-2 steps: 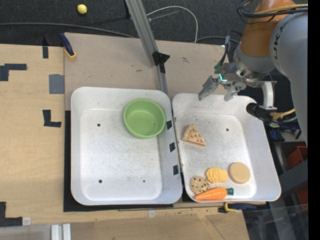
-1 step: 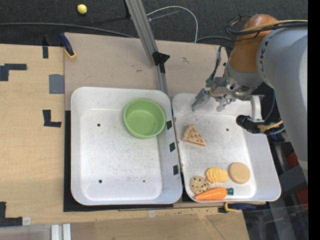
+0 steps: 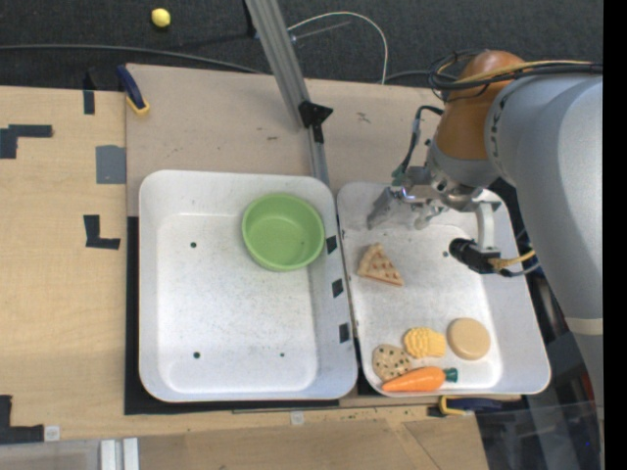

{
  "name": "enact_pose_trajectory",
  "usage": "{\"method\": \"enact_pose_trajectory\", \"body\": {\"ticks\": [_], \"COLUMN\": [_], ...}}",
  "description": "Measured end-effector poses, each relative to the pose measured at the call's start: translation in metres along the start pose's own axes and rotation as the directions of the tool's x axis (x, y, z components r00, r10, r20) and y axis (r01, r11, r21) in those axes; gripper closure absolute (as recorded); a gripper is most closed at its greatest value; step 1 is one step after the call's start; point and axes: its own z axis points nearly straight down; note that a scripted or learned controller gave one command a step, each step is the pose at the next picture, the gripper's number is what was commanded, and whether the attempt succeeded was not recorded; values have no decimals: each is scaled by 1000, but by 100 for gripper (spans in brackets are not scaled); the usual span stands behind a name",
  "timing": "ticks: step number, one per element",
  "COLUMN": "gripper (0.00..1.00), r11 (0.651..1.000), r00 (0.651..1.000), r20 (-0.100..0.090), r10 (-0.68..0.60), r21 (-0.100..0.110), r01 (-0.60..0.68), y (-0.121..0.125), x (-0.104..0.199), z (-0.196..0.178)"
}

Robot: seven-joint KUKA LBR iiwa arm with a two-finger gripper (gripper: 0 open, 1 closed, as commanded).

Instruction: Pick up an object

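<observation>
Hand (image 3: 404, 211) hangs over the right bin (image 3: 519, 360) (far end), fingers spread apart, gripping nothing

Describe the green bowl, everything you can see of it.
The green bowl is round, light green all over and looks like smooth plastic. It stands upright with its opening facing up, and nothing lies inside it. It sits on the floor of the left bin, in that bin's upper right part, close to the wall shared with the right bin. Only the bin floor touches it; the gripper is over the right bin, apart from it.
</observation>
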Motion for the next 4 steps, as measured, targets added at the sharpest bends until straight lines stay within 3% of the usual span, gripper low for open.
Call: {"method": "enact_pose_trajectory", "body": {"ticks": [1, 2, 4], "gripper": [0, 100, 100], "r11": [1000, 1000, 1000], "r00": [1000, 1000, 1000], "r20": [1, 1, -1], "r10": [0, -2, 0], "r21": [-4, -5, -11], "r01": [0, 2, 0], "y": [0, 0, 11], "x": [1, 1, 12], "z": [19, 8, -93]}}
